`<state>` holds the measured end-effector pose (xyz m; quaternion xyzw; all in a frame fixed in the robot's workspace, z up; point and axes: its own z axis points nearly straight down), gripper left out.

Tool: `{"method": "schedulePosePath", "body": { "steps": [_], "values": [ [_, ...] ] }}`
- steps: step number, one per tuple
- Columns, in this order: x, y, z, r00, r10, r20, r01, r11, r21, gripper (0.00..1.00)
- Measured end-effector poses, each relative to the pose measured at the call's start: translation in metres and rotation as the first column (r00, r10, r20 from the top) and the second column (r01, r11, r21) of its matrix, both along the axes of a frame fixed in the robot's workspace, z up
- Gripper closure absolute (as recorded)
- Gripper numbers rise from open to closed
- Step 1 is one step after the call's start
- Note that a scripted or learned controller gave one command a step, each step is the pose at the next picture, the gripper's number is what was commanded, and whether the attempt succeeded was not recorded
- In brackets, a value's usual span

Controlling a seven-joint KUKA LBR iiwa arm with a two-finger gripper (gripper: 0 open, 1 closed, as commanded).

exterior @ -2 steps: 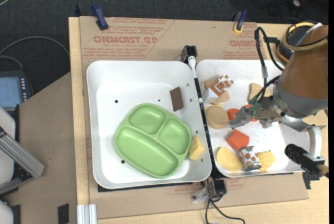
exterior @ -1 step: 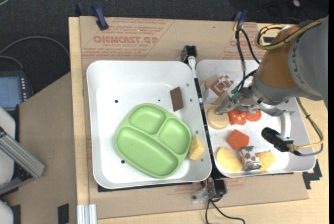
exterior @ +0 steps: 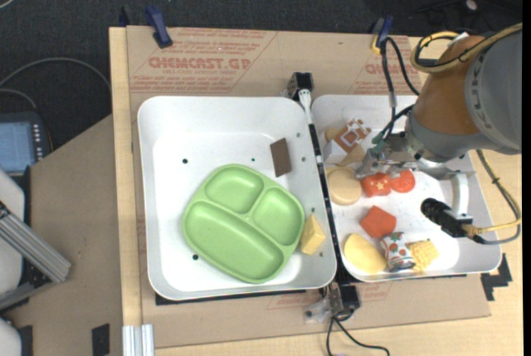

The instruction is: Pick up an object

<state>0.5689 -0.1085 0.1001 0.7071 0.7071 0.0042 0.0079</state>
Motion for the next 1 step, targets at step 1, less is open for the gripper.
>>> {"method": "schedulePosePath", "body": {
  "steps": [1],
  "values": [
    [0.02, 0.0718, 0.0904, 1.0, 0.009, -0.006, -0.009, 1.0, 0.008, 1.0]
  ]
}}
